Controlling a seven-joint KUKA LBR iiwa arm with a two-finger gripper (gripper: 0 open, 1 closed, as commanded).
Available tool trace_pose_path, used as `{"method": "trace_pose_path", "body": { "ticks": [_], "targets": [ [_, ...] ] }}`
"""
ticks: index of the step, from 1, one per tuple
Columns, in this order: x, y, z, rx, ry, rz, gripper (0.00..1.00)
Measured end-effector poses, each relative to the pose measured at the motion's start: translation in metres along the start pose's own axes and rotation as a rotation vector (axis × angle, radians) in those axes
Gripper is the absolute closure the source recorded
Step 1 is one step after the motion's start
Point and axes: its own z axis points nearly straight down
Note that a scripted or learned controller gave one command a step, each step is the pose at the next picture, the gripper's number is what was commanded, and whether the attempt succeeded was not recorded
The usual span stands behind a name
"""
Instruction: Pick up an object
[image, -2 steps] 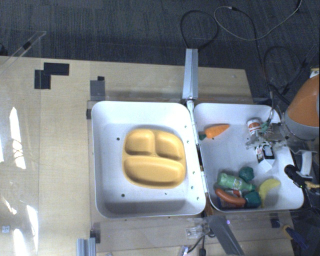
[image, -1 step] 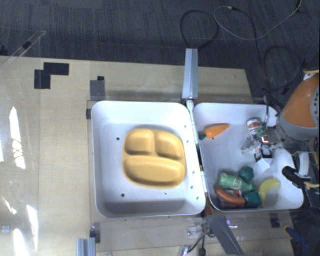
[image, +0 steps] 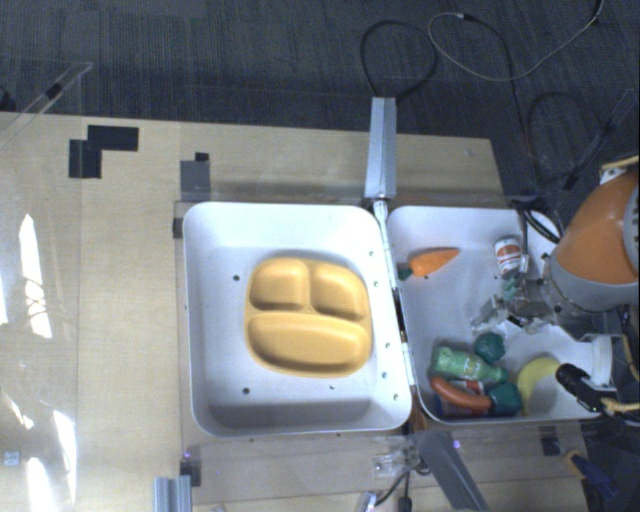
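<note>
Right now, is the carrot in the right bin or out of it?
In. The carrot lies on the right bin floor near its far left corner, apart from the gripper.

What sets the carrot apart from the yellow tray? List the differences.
The carrot lies in the right bin; the yellow tray lies in the left bin. The carrot is small, slim and orange with a green end; the yellow tray is far larger, broad and split into three compartments. Both lie flat, untouched by the gripper.

Grey arm (image: 600, 250) from right, wrist low, gripper (image: 512, 305) pointing left.
</note>
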Motion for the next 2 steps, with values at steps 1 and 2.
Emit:
{"method": "trace_pose_path", "body": {
  "ticks": [1, 2],
  "targets": [
    [-0.021, -0.011, -0.036, 0.0, 0.0, 0.038, 0.0],
    [0.033, -0.011, 0.026, -0.005, -0.001, -0.135, 0.0]
  ]
}}
